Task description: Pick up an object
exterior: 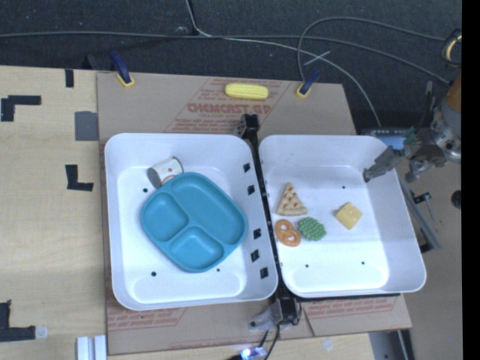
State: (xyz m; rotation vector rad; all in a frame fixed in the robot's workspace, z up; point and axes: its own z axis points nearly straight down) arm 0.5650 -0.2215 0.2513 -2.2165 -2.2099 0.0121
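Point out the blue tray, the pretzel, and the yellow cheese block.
blue tray (193, 221): camera view, on the ridge between its compartments.
pretzel (287, 232): camera view, on its middle.
yellow cheese block (348, 215): camera view, on its top face.

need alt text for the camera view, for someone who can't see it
Two white bins sit side by side on a bench: the left bin holds a blue tray and a small cup, the right bin a pizza slice, pretzel, broccoli and cheese. The pincer hovers at the right bin's far right edge.
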